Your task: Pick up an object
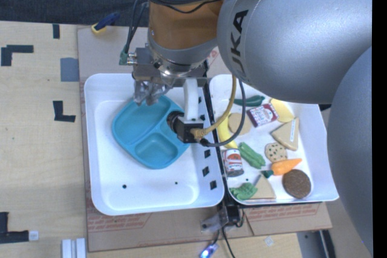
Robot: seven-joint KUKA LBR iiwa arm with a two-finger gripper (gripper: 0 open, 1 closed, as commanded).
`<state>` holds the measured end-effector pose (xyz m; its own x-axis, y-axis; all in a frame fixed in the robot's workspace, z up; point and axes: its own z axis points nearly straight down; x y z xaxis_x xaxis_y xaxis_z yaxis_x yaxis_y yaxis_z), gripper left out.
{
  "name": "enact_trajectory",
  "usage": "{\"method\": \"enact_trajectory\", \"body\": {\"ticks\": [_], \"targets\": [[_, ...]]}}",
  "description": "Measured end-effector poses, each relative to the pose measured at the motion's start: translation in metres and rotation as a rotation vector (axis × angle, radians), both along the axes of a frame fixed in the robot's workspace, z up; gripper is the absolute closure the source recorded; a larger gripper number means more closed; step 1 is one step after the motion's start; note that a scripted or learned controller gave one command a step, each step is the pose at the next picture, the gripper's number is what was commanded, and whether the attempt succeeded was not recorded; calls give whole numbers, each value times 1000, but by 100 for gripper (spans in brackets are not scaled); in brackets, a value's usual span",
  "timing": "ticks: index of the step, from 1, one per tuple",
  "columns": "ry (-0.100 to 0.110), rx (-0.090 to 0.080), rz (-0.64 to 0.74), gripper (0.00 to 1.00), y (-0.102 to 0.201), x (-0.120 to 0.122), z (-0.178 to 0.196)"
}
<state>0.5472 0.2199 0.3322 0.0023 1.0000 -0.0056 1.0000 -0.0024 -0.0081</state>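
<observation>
My gripper hangs low over the left bin, at the far upper edge of a blue divided tray lying tilted in the bin. Its metal fingertips reach down to the tray's rim. The big grey arm and its orange band cover the top and right of the view. In the right bin lie several toy foods: an orange carrot, a brown round cookie, a small can, green pieces, a cheese wedge and a red packet.
A black divider strip runs between the two bins. Cables loop from the wrist down over the strip. Both bins rest on cardboard on a wooden bench with black marks. A blue and yellow item lies behind the left bin.
</observation>
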Motion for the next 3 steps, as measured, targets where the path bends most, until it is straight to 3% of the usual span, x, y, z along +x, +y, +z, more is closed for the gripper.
{"method": "enact_trajectory", "body": {"ticks": [1,2,3], "targets": [[-21,12,6,100,-7,-37,147],[-4,2,0,100,-12,57,23],[1,2,3,100,-20,-1,-26]]}}
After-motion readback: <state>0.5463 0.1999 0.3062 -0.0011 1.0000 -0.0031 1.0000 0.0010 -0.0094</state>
